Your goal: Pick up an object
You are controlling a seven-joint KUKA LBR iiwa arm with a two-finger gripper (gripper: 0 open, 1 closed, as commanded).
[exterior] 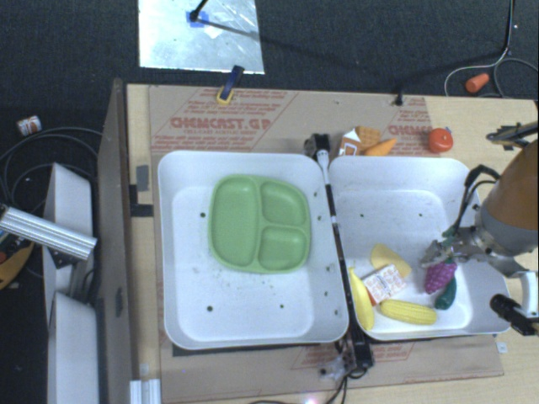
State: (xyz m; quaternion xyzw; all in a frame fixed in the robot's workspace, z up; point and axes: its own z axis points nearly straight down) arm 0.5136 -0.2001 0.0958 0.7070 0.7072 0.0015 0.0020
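**Jaws low over purple grapes, right bin – grip not confirmed**

Gripper is seen at the right bin's right side, arm coming in from the right. It is parked directly above/against the purple grape bunch. Jaw state: can't be told, tips are too small and blurred against the toy. No claim of a hold is made.

Obj locations (all in right bin, lower half):
- grape bunch: near right wall, dark green item touching its lower edge
- corn cob: lying flat along front wall, just left of the green item
- small red/white carton: between corn and a yellow piece
- banana: against the divider side

Left bin carries a green divided plate. Loose toys are seen on the surface behind the bins.

Handling, judged not measured:
- grapes are prob. hollow plastic, light, stiff, bumpy; the lumps should give purchase but a pinch on one bead could roll off
- best taken across the bunch's mid-width, jaws straddling the short axis, approach vertical
- green item is touching, so it may be dragged along or block one finger; wall clearance on the right looks tight
- fragility is not a concern; slip is the main risk
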